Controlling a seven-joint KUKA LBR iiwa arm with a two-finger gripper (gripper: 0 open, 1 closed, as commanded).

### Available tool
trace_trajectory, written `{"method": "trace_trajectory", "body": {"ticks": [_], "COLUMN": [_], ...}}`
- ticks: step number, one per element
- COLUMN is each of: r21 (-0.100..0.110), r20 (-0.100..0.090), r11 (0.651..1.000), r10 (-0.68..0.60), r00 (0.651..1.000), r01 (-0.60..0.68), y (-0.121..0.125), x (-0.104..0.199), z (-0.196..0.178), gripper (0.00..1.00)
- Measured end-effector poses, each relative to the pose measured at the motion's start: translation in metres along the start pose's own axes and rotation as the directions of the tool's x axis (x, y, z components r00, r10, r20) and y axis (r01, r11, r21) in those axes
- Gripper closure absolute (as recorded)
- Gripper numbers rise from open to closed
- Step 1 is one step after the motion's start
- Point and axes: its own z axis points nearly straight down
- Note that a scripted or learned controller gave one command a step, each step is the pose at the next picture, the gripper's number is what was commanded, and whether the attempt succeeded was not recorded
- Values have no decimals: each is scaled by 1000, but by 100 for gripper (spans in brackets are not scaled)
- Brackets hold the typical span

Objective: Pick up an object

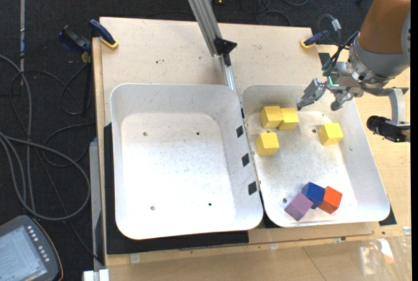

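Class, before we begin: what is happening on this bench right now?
A grey and orange robot arm reaches in over the right bin, its end effector hovering above the bin's upper part with open fingers and nothing between them. Below it lie four yellow blocks. A blue block, an orange block and a purple block sit clustered near the front edge. Nothing has been picked up yet.

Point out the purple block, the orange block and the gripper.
purple block [299, 206]: camera view, on its top face.
orange block [331, 198]: camera view, on its top face.
gripper [324, 98]: camera view, midway between its fingertips.
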Motion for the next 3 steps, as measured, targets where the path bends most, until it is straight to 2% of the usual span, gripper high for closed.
{"method": "trace_trajectory", "body": {"ticks": [1,3], "r21": [-4,2], "r20": [1,1], "r11": [1000,1000], "r10": [-1,3], "r00": [1000,1000], "r01": [1,-3], "y": [1,5], "x": [0,-5], "z": [-2,121], "gripper": [0,0]}}
